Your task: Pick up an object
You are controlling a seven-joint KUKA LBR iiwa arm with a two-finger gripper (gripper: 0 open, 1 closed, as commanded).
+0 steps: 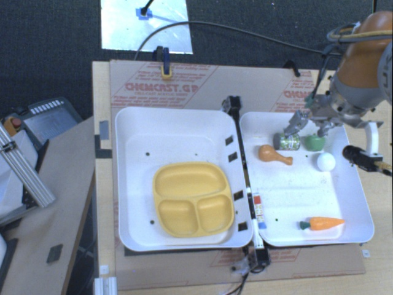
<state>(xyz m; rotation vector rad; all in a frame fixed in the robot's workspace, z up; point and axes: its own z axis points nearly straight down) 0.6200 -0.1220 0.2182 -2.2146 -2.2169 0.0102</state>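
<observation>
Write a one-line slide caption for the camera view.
Tool poised above a small can and green object in the right bin; yellow divided tray in the left bin.

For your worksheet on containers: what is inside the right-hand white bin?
The right bin holds a small can, a green object, a tan drumstick-shaped toy, a white ball and a carrot. The claw covers the far corner.

I see five objects in the right bin (359, 226) — a small can (287, 142) on its side, a green piece (315, 142), an orange-brown drumstick (274, 155), a white ball (325, 161), a carrot (324, 224) near the front.
</observation>
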